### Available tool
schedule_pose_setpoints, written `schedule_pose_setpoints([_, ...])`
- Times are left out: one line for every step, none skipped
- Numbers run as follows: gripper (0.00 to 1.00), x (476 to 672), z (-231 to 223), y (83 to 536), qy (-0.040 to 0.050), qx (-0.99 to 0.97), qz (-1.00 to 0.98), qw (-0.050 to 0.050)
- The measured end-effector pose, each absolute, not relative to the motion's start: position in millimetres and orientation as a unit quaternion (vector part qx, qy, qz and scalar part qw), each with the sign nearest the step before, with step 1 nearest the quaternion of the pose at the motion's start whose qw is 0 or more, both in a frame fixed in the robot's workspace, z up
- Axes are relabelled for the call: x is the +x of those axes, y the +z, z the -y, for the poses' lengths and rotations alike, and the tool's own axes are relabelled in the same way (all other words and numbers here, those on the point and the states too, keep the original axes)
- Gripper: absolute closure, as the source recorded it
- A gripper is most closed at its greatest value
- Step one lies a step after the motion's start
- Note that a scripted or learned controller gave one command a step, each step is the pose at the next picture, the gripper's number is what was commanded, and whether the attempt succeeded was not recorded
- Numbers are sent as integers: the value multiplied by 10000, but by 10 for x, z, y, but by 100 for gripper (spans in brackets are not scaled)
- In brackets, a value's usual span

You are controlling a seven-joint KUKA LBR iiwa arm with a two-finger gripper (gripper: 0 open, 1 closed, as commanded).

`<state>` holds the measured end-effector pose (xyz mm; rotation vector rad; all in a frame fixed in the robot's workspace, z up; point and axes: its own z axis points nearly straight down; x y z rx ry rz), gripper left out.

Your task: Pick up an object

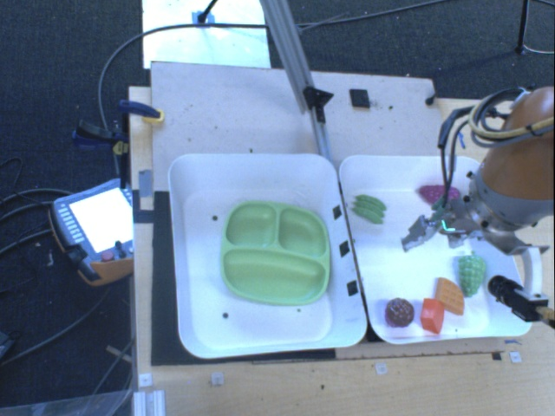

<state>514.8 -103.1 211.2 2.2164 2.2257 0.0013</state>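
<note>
My gripper (420, 232) hangs over the middle of the right bin (381, 258), pointing left, with the orange-banded wrist behind it at the right. A green pea pod (368, 207) lies up and to its left. A magenta piece (432, 194) sits just behind it, partly hidden by the wrist. Toward the front lie a green grape bunch (472, 273), an orange wedge (449, 295), a red piece (432, 315) and a dark maroon ball (399, 311). I see nothing in the gripper.
The left bin (195, 232) holds a green divided plate (276, 251). A slanted metal pole (295, 50) crosses the board behind the bins. A handheld pendant (94, 228) lies off the bench at the left.
</note>
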Motion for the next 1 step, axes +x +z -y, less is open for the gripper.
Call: schedule_pose_setpoints([0,5150,1031,2116,7,7056,-7086,6])
